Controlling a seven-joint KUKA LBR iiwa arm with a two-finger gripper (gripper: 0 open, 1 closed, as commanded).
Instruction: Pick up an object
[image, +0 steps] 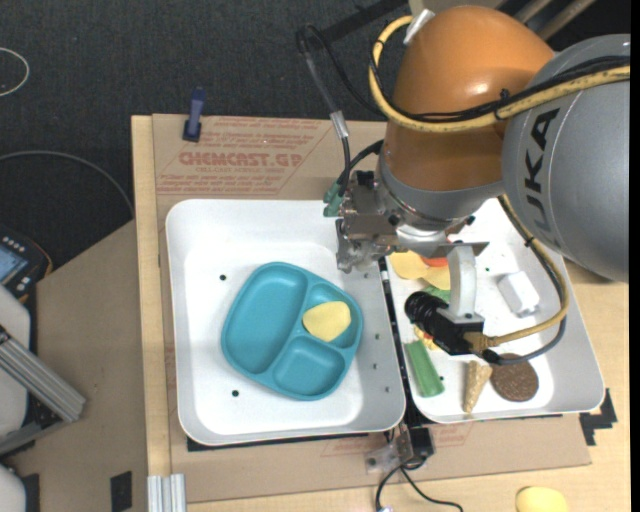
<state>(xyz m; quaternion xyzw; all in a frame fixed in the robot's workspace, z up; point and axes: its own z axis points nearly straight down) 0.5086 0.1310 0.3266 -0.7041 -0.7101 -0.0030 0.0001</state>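
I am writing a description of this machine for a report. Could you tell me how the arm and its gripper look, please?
The arm is bulky and rounded, light grey, with a large glossy orange dome above the wrist. Part of dark lettering, "UK", shows on the grey shell. Yellow and black cables loop around the orange section, and another cable curves below it. The gripper is a small metal block, grey and dark.

Counter (160, 400) carries a printed cardboard sheet (250, 160). On the sheet, two shallow white bins sit side by side, touching: left bin (195, 300), right bin (570, 370).
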